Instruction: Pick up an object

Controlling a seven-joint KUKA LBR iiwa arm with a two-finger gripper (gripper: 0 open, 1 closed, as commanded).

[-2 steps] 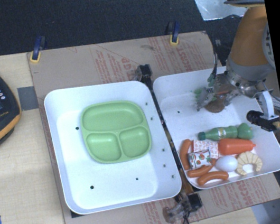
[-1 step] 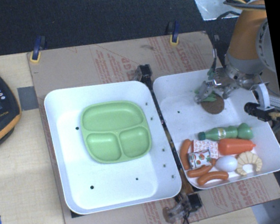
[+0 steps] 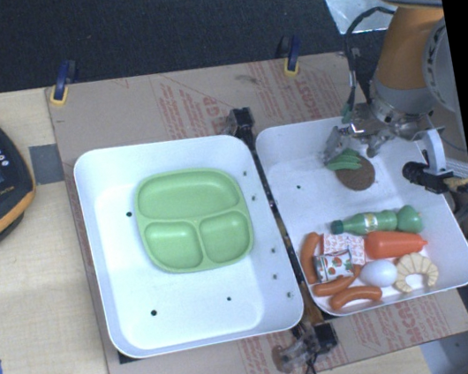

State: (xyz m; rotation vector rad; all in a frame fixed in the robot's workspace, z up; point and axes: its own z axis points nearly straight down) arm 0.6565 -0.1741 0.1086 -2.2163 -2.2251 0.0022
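Camera view: arm reaching in from right, end effector (image 3: pixel 354 144) hanging low in right bin (image 3: pixel 297 215), upper part. Fingers splayed wide, straddling green piece (image 3: pixel 345 158) lying on brown disc (image 3: pixel 357 174); nothing visibly gripped. Other toys crowding bin's near end: bottle (image 3: pixel 375 222), carrot (image 3: pixel 395 243), egg (image 3: pixel 378 273). Left bin holding green tray (image 3: pixel 193 218). Risk: green piece looking thin, fingers likely sliding off or nudging disc.

Red printing repeats across brown cardboard sheet (image 3: pixel 158 114) under bins, too faint to read. Small carton (image 3: pixel 342 252) bears red-and-white pattern, illegible.
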